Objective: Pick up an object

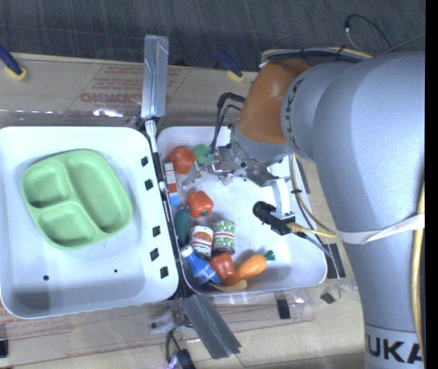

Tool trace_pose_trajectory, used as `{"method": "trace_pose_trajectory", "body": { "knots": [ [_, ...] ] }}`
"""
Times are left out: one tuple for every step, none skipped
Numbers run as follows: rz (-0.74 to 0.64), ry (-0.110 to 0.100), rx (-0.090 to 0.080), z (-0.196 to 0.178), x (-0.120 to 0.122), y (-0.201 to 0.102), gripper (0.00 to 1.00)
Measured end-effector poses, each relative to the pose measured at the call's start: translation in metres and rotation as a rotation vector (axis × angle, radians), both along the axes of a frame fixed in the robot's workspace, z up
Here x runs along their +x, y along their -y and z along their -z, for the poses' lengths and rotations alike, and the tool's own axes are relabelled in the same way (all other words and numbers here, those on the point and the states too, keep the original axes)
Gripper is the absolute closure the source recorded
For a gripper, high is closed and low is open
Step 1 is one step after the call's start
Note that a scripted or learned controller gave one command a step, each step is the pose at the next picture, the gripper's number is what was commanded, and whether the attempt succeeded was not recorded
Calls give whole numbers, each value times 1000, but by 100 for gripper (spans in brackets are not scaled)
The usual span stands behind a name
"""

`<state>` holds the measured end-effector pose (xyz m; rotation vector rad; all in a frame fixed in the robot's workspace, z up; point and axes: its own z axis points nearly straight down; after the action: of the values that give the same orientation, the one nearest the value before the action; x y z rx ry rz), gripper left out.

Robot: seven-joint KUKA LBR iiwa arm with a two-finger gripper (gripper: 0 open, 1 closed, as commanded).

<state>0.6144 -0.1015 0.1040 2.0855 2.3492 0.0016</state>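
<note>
- Objects [204,237] for the pick lie in the right bin [303,246], crowded along its left wall and into its near left corner.
- Nearest the camera, a carrot [250,267] lies by the bin's near wall, its green top pointing right.
- A red piece [221,265] touches the carrot's left end, a blue bottle [196,267] sits just beside that, and a yellow scrap [217,285] shows below them.
- Just behind stand two small cans side by side, one with a red-and-white label [201,241], the other with a green label [223,237].
- A dark teal item [182,223] rests against the left wall, with an orange-red piece [200,204] just beyond it.
- Across the divider, the left bin [19,283] holds a green divided tray [77,197], well apart from the pile.
- Farther back, the end effector [217,164] hangs over the far part of the right bin, near a red-orange round piece [180,160] and a small green bit [201,154].
- Whether the end effector is open or closed cannot be told, and nothing can be seen in its grasp.
- Above it, the orange band [265,114] joins the grey arm [373,144], which enters from the right.
- At the far edge, the counter [88,91] carries two blue clamps [8,60] [229,64].
</note>
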Motion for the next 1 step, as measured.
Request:
{"method": "trace_pose_trajectory", "body": {
  "knots": [
    [140,-1,-1,-89,38,-13,0]
  ]
}}
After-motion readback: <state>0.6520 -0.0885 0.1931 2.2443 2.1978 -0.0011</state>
